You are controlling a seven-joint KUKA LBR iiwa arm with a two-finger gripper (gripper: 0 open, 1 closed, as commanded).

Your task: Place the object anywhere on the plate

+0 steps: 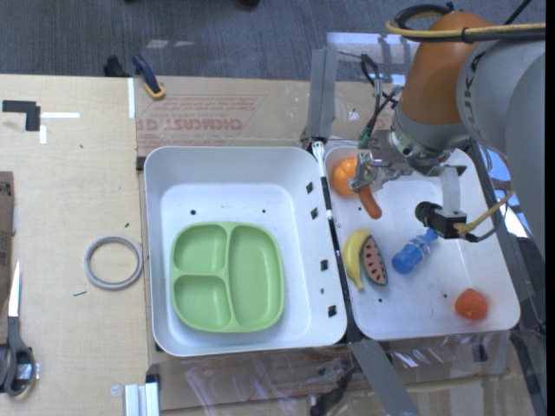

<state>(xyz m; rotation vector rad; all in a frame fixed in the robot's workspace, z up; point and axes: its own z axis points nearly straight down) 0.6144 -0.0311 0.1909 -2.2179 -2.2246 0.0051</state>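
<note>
The hot dog [370,204] hangs tilted from the gripper [368,183], pinched between its fingers above the right bin [434,306], beside the orange [343,174].

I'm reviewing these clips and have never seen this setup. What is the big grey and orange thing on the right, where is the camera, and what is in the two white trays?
That is a robot arm, seen by one camera fixed above the bench, looking down at a slant. Its gripper hangs over the right bin, by an orange and a carrot-like piece. That bin also holds a banana, a watermelon slice, a blue bottle and a red-orange fruit. The left bin holds a green divided plate. Whether anything is gripped is unclear.
</note>
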